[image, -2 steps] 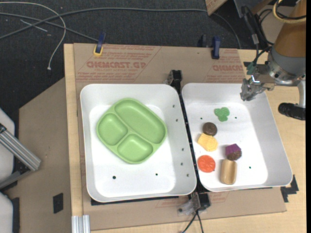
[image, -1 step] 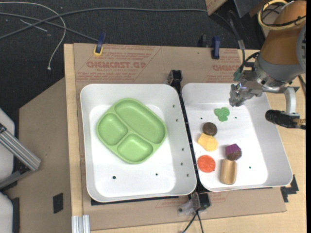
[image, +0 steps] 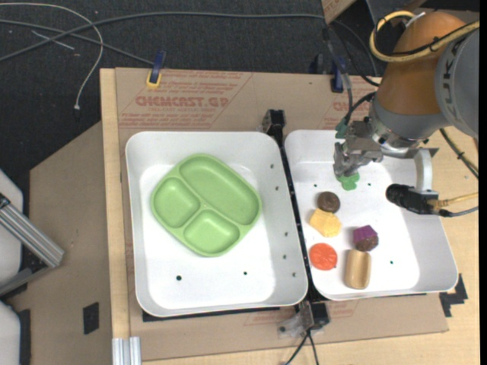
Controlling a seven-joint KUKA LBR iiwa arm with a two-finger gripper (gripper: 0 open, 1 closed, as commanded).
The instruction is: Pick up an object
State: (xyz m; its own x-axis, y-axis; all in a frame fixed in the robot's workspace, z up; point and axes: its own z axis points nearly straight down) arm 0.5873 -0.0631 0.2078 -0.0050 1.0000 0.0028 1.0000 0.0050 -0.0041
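A small green object (image: 348, 181) sat in the right bin (image: 426, 272), near its back left part, right under the gripper (image: 349, 167). Most of it was hidden, so its long axis and which way it pointed could not be made out. Whether the tool was wide, narrow or gripping it, I could not tell from here.

In front of it lay a brown round piece (image: 329, 201), then a yellow block (image: 326, 223) touching it, and an orange disc (image: 323, 257) nearer still. A purple lump (image: 366, 237) sat to the right, with a tan cylinder (image: 358, 269) just in front, its long axis running front to back. The left bin (image: 160, 291) held a green divided plate (image: 205, 204).
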